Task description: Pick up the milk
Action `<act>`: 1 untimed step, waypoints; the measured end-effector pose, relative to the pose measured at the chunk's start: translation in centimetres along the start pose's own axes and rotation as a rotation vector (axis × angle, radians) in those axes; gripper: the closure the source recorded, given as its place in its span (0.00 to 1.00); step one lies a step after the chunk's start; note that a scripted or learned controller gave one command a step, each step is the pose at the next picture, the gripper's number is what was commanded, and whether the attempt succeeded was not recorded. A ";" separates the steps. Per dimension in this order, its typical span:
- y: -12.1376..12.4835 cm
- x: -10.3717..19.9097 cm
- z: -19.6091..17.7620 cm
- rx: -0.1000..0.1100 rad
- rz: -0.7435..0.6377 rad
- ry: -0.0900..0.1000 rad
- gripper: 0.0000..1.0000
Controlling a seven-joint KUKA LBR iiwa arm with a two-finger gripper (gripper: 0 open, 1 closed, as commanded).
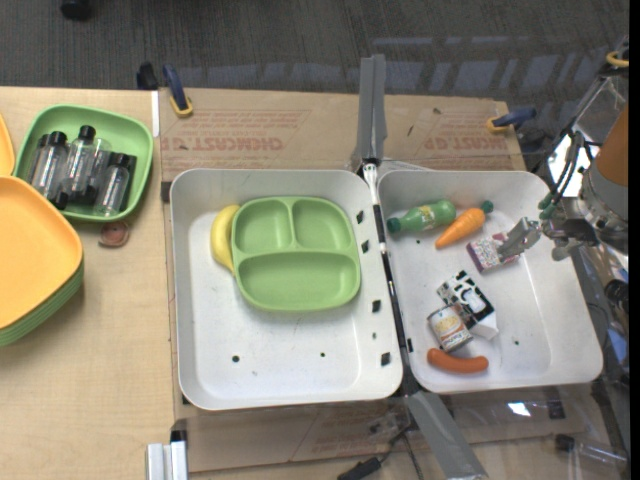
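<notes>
Two shallow white bins, left [190, 308] and right [545, 318], side by side on a cardboard sheet [270, 133] with mirrored print, laid over a pale wooden bench [110, 368]. Mostly cut off at the right edge: the arm [610, 163], with just a slice of its orange band showing. Gripper [521, 238] low over the right bin, at the right edge of a small pink box [485, 254]; contact with the box hard to judge, and jaw state impossible to tell from this angle. Milk [470, 297], a black-and-white carton lying on the right bin's floor, apart from the gripper and just above a tin can [449, 329]. Nearby, a green bottle [423, 217], a carrot [461, 226] and a sausage [458, 362]. Half hidden behind a green divided plate [296, 252] in the left bin, a banana [221, 236]. Farther left, a green tray [132, 148] of dark-capped bottles [80, 168] and a stack of orange plates [35, 258] clipped by the frame. Beyond the bench, grey carpet [300, 18] and a chair caster [75, 5], blurred.
</notes>
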State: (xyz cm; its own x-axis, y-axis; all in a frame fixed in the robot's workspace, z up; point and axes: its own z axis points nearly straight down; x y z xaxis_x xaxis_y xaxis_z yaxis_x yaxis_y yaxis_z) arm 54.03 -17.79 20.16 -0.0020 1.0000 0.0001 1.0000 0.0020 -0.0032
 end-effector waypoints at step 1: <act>0.2 8.4 11.1 -0.001 -0.255 0.000 0.00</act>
State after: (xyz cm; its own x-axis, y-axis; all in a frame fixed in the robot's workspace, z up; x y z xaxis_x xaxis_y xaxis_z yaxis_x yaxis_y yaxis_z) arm 54.14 -9.42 9.09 -0.2543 0.9671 0.0008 0.9671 0.2543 -0.0023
